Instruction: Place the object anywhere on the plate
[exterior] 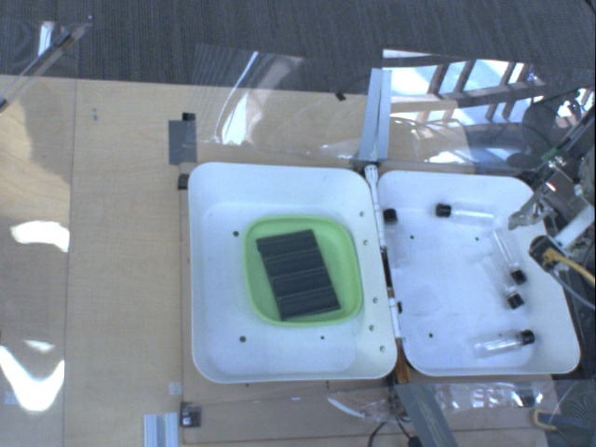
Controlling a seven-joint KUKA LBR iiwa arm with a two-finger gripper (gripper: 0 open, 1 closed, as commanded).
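A dark grey ridged rectangular block [298, 275] lies flat on the green square plate [347, 251], slightly turned, in the left white bin [214, 250]. The block rests within the plate's rim, near its middle. My gripper [551, 223] is at the far right edge of the right bin [438, 277], partly cut off by the frame and well away from the plate and block. Nothing is seen in its grasp.
Several clear vials with black caps lie in the right bin: one near the back [461, 213], one by the arm [510, 261], one at the front [503, 343]. A loose black cap [389, 216] sits by the divider. Clear plastic sheeting lies behind the bins.
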